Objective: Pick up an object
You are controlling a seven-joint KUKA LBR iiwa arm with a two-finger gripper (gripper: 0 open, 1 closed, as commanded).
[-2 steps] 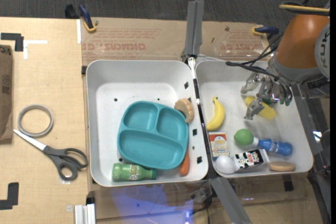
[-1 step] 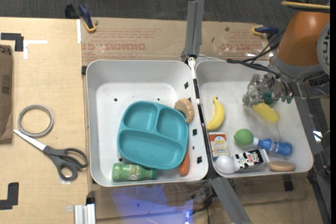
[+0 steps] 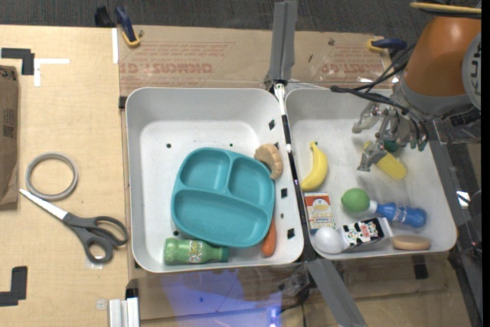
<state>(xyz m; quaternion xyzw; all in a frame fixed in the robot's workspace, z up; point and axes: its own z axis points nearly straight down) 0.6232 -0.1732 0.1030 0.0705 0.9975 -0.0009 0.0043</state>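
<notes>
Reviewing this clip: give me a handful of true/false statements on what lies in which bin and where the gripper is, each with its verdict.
1. The teal divided plate lies in the left bin. True.
2. The banana lies in the left bin. False: it lies in the right bin, near the divider.
3. The gripper is over the right bin, beside a yellow corn-like piece. True.
4. The scissors lie inside the right bin. False: they lie on the bench left of both bins.
5. The green bottle lies at the left bin's front edge, below the plate. True.
6. The green ball rests on the teal plate. False: it sits in the right bin.
</notes>
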